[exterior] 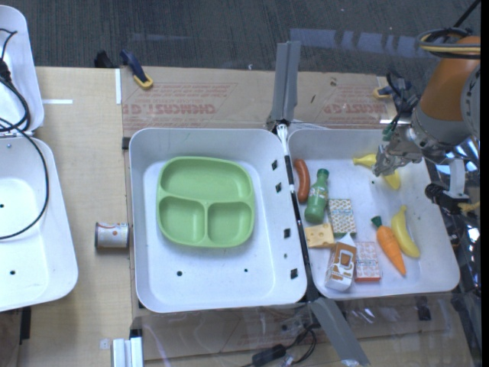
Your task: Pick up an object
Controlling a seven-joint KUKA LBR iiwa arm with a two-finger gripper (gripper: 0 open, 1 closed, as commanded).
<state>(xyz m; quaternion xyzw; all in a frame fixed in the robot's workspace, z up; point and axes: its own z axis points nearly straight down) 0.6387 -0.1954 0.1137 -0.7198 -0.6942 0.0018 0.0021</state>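
The right bin (428,281) holds a red sausage (302,180), a green bottle (317,196), a cracker pack (341,215), a cheese wedge (320,236), a small carton (341,266), a red box (367,261), a carrot (390,245) and a banana (404,232). A small yellow object (367,160) lies at the bin's far side, with another yellow piece (393,180) just right of it. My gripper (386,166) hangs low between these two yellow pieces, its tips right at them.
The left bin (145,228) carries a green divided plate (205,201). A small can (112,235) lies on the bench left of that bin. A grey divider post (286,82) rises between the bins at the back. Cables and arm parts crowd the right edge.
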